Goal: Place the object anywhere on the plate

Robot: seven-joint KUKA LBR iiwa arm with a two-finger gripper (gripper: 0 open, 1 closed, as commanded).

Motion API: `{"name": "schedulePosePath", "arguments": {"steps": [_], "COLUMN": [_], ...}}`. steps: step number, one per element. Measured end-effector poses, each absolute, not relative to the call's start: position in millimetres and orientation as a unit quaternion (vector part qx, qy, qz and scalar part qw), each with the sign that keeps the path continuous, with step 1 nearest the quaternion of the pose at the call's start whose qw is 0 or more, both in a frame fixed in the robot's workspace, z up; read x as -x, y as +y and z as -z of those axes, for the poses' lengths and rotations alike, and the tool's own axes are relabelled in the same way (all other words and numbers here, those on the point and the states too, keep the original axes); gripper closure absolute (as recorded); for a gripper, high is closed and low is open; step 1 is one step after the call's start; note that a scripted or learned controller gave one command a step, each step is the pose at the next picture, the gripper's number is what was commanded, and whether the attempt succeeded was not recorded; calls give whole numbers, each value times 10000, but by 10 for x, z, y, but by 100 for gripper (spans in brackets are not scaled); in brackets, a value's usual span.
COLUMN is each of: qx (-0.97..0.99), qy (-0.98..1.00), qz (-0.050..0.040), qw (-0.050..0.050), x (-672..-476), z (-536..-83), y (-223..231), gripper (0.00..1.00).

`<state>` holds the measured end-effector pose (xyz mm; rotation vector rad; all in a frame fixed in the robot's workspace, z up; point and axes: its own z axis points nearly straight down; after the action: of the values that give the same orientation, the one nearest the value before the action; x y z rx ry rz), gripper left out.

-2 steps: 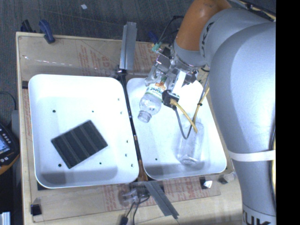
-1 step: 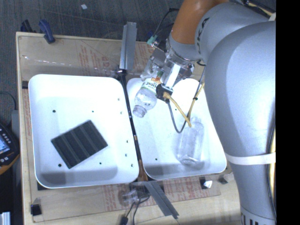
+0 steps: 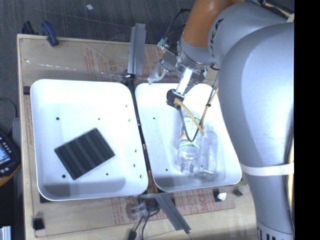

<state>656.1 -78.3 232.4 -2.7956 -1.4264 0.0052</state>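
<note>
This is a robotics lab or test cell. A big grey industrial arm [image 3: 260, 84] with an orange band leans over a plywood surface [image 3: 75, 59]. On that surface a left white bin [image 3: 75, 104] and a right white bin [image 3: 155, 144] sit side by side, with a metal bar [image 3: 136, 49] between them at the far side. A blue clamp [image 3: 49, 33] sits at the surface's far left corner. What looks like a control pendant [image 3: 6, 154] lies off its left edge, and dark carpet [image 3: 100, 4] lies beyond its far edge.

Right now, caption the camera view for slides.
Clear plastic bottle in right bin, black ribbed plate in left bin.
</note>
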Motion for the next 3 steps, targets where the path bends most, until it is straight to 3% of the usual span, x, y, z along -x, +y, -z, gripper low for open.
{"name": "schedulePosePath", "arguments": {"steps": [1, 2, 3], "qx": [7374, 6625, 7321], "qy": [-6755, -7491, -6812], "qz": [-22, -14, -6], "qw": [20, 20, 3], "x": [-6010, -5261, -5535], "z": [-1902, -1912, -1912], "y": [-400, -80, -14], "gripper": [0, 0, 0]}}
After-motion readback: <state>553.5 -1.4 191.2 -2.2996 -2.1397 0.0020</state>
